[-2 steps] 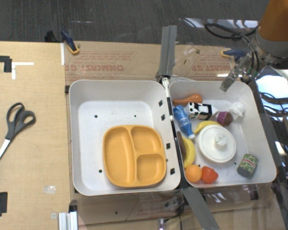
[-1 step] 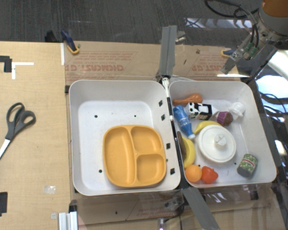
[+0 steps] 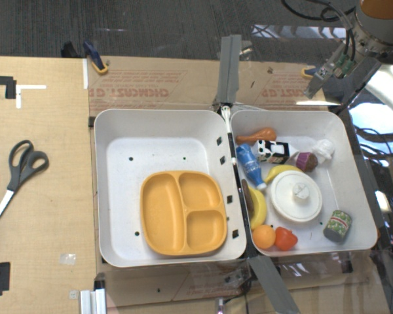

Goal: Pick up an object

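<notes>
Bins sit side by side on my bench, both shallow and white. The left bin point(image 3: 111, 175) carries a yellow divided tray point(image 3: 183, 211) lying flat toward its near edge. The right bin point(image 3: 357, 175) holds the clutter I must pick from, crowded together as though tipped in loose. A blue bottle point(image 3: 250, 165) lies along the left wall, its long axis running from the far edge toward the near edge, cap end farther from me. A banana point(image 3: 257, 205) curves just beside it along the same wall. A white lidded pot point(image 3: 299, 198) stands upright near the middle, and an orange fruit point(image 3: 264, 237) touches a red one point(image 3: 286, 239) at the near edge. A small green can point(image 3: 338, 226) leans in the near right corner. A carrot-like piece point(image 3: 259, 135) lies crosswise near the far edge. My gripper point(image 3: 327, 70) hangs beyond the far right corner, above the cardboard, well apart from every object; I cannot tell how it is set, and it carries nothing that I can see.
</notes>
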